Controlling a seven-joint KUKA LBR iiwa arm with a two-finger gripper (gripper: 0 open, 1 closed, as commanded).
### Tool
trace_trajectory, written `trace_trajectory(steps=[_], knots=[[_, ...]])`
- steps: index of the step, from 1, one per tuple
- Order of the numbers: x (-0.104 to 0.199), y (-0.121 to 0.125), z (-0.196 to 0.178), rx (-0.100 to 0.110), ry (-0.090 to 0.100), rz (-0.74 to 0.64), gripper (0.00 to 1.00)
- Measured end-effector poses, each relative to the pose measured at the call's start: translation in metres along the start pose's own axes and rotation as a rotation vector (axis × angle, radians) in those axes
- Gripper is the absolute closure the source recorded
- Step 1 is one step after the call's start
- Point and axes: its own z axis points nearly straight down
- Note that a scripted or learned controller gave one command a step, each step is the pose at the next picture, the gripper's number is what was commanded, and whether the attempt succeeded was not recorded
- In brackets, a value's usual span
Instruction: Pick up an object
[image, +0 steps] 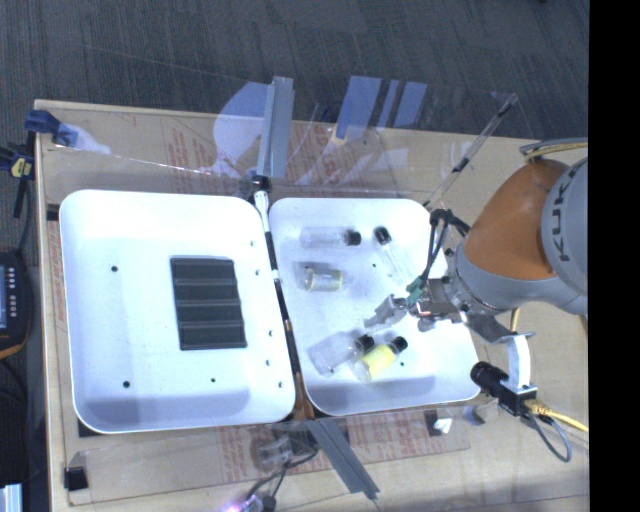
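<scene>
Nearest the camera, along the bench's front edge, a grey metal bracket (335, 458) is seen lying at an angle below the junction of the two bins. Two shallow white bins are shown side by side on the bench. A dark ribbed rectangular block (208, 303) is seen flat near the middle of the left white bin (90, 300). Several small items are scattered in the right white bin (330, 395): a yellow vial with a black cap (381, 355) near the front, just beside a clear plastic vial (332, 350); a short metallic cylinder (322, 279) towards the middle; a clear vial with a black cap (331, 238) near the back; and a second clear black-capped vial (390, 250) angled to its right. The grey arm with its orange band (505, 240) is shown reaching in from the right, and the two-finger gripper (395, 308) is lowered over the right bin, just above the yellow vial and near the middle of the bin. Whether the claw is wide or narrow cannot be told, since its tips are blurred against the white floor. Nothing is visibly held.
</scene>
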Motion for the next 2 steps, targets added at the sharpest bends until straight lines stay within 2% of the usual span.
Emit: trace_trajectory(steps=[1,2], knots=[[-0.02,0.027,0.101,0.0,0.0,-0.03,0.0],[-0.016,0.064,-0.022,-0.005,-0.002,-0.085,0.0]])
